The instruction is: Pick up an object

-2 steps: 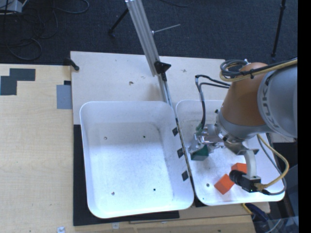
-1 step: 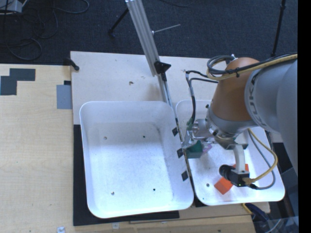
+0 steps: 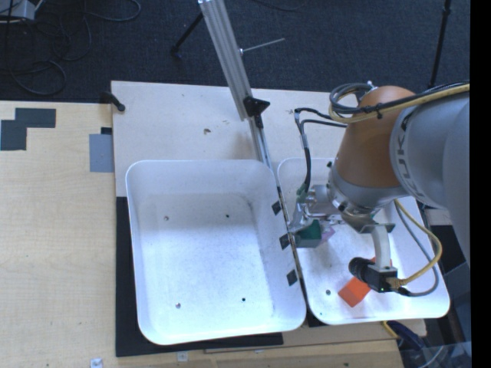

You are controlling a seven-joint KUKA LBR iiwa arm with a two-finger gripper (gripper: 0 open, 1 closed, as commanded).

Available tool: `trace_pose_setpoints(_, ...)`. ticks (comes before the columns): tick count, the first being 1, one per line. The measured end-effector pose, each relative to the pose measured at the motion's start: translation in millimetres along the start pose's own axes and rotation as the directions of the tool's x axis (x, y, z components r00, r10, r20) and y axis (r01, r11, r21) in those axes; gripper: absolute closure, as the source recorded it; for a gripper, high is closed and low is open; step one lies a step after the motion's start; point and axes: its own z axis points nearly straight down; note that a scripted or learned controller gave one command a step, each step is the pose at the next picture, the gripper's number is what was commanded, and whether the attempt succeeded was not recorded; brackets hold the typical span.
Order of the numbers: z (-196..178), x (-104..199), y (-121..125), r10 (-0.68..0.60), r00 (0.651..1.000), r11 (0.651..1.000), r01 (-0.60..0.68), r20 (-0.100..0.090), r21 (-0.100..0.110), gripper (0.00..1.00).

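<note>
Arm w/ orange band comes in from 3 o'clock, over the right bin. Left bin sits beside it on the tabletop.

Green object lies at the right bin's 9 o'clock edge, near the divider. Orange block lies toward 6 o'clock, apart from it. Both prob. light, stiff, small; best taken across flat sides.

End effector is low, right at the green object, maybe touching. Can't tell how far open or whether it has hold of anything.
</note>
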Motion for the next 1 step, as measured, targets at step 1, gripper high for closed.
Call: trace_pose_setpoints(1,11.9,58.5,74.2,-0.013,1.000,1.000,0.013,-0.013,0.000,1.00)
